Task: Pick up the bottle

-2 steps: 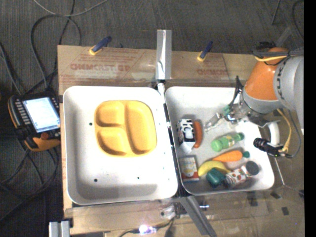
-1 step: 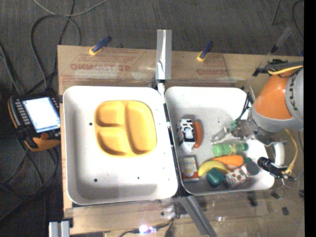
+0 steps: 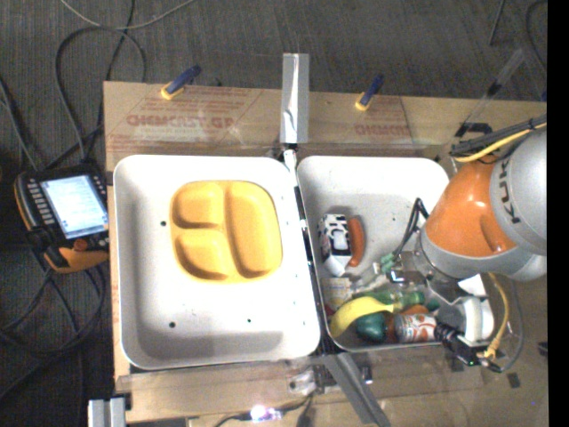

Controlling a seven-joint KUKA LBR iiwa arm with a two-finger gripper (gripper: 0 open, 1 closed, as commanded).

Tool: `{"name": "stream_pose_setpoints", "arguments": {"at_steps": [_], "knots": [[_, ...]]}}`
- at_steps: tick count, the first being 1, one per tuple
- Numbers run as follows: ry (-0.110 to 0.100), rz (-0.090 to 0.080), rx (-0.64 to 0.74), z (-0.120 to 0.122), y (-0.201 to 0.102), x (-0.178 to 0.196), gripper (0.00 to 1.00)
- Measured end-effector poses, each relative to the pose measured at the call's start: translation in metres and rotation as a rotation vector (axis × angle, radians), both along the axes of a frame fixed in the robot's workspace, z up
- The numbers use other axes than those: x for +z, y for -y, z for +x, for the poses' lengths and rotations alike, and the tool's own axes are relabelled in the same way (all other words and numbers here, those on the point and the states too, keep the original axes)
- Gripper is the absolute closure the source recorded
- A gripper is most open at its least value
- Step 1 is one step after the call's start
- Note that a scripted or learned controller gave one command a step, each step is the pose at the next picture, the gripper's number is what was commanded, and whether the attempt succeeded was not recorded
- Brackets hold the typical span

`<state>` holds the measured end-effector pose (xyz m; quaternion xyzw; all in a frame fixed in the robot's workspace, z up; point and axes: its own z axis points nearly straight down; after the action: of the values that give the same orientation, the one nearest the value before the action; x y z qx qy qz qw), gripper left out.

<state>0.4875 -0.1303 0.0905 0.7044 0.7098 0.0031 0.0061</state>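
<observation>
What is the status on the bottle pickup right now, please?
Claw low in right bin, finger state unclear. Bottle lying at front wall, not lifted. Banana and green item crowd its neck end.

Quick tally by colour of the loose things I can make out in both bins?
Yellow: 2, tray and banana
Orange-red: 2, hot dog and bottle
Green: 1, rounded item
White: 1, carton
Total: 6; clutter under the arm is unclear.

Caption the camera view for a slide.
KUKA arm reaches into the right bin above the bottle; yellow tray in left bin.
</observation>
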Motion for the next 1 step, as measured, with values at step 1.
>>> {"name": "stream_pose_setpoints", "arguments": {"at_steps": [1], "knots": [[0.002, 0.001, 0.000, 0.0008, -0.0007, 0.0095, 1.00]]}}
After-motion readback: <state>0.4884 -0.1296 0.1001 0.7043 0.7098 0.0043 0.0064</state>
